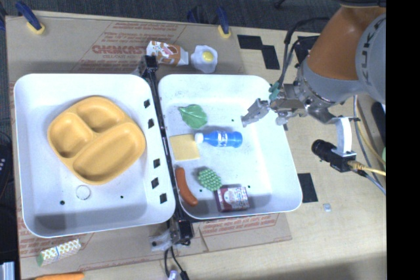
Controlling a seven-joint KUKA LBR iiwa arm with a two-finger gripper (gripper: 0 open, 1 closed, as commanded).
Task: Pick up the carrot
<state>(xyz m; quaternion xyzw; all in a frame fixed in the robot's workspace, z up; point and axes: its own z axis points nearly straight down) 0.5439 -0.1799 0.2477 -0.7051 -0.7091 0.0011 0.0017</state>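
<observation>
Gripper [252, 116] over the right bin's [279, 160] edge, grip unclear to me; carrot [62, 276] lies cut off at the bottom left, and "CHEMCAS" reads on the cardboard [125, 42].

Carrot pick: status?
Done: nothing yet. The slim orange-red carrot-like stick lies by the left wall of the right white bin. In hand: the grey gripper hangs near that bin's right rim, apart from it. Left: reach, grasp, lift.
</observation>
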